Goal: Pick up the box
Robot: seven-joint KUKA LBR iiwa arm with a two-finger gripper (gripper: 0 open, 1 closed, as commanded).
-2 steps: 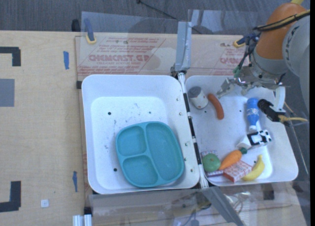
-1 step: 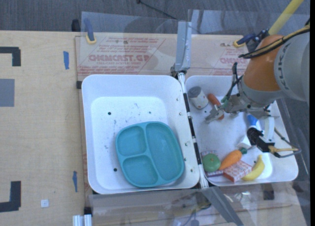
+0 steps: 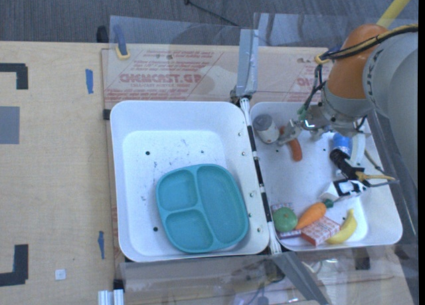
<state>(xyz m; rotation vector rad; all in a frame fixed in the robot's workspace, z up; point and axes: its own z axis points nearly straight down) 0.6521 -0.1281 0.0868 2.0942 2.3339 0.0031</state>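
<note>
On a pale wooden bench, the right bin (image 3: 309, 177) holds the red box (image 3: 320, 231) at its near edge, between carrot (image 3: 311, 215) and banana (image 3: 343, 228); probably light, stiff card, best pinched across its narrow sides; the gripper (image 3: 300, 126) hovers well apart, its opening impossible to tell.

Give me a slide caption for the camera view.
Arm over right bin, its red box beside carrot and banana; teal plate in left bin.

1. Cardboard (image 3: 166, 71): red print, one small line above one large line (the letters look reversed and blurred, so no word reads for certain).
2. The cardboard's right end: more small red print, too faint to read.
3. Box (image 3: 319, 230): pale marks on its red face, too small to read.
</note>
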